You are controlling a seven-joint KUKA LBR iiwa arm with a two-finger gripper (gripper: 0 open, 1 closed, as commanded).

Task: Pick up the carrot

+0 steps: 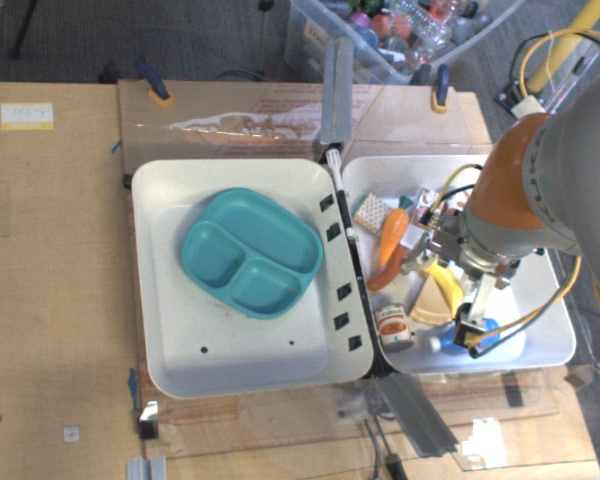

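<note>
Carrot [390,243] lies slantwise in the right bin [550,340], just left of the gripper [427,250], apparently touching its near finger; whether the fingers grip it I cannot tell. Yellow wedge [438,295] lies just below them, a small can [391,325] lower left, a waffle-patterned piece [370,209] above-left.

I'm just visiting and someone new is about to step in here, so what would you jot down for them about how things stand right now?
End effector: low in the right bin, right beside the carrot; its grip can't be judged from this view.
Carrot: lying in the right bin near the divider, among other small items, not lifted.
Teal divided plate: in the left bin.
Done: arm has reached the carrot's area.
Left: grasp the carrot and lift it out.
</note>
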